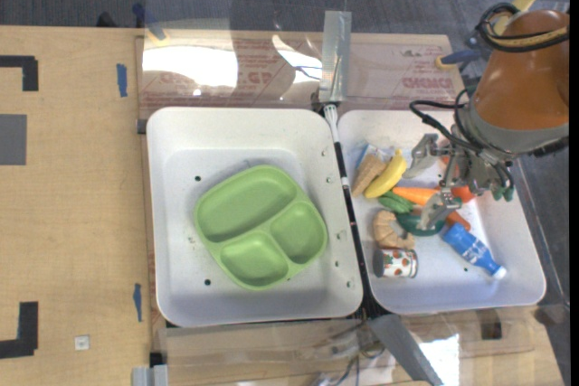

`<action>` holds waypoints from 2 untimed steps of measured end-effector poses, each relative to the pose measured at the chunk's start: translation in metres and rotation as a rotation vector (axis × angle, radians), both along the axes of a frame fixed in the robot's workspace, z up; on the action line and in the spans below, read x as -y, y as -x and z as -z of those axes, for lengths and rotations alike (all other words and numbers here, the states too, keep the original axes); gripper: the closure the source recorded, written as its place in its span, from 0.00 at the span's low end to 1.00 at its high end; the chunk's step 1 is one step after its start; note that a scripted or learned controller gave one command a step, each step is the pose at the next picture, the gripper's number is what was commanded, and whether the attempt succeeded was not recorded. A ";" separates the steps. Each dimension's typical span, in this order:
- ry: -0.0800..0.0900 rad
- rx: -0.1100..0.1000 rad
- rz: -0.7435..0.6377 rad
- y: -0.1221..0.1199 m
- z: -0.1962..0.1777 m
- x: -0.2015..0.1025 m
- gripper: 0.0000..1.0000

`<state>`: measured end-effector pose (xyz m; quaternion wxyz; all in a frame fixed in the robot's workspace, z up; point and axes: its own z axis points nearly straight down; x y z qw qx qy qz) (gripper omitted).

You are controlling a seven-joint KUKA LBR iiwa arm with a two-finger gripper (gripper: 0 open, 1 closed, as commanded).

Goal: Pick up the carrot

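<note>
Camera view, left to right: the left bin (172,140) carries a green divided plate (261,225) near its middle, and the right bin (520,271) holds a crowd of items, with the carrot (414,193) lying crosswise near its centre, just beside a yellow banana (387,175) and up from a blue bottle (472,249). The gripper (445,199) hangs low over the carrot's right end, and whether its fingers are spread or closed cannot be told. Judged so, this is the descent-to-grasp step; next calls for closing squarely on the carrot alone, then lifting.
</note>
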<state>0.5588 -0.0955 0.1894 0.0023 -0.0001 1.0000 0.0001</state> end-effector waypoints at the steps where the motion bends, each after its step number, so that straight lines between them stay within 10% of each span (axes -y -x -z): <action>1: 0.000 0.001 -0.171 -0.030 0.086 0.013 0.00; 2: -0.001 0.008 0.027 -0.038 0.100 0.033 0.00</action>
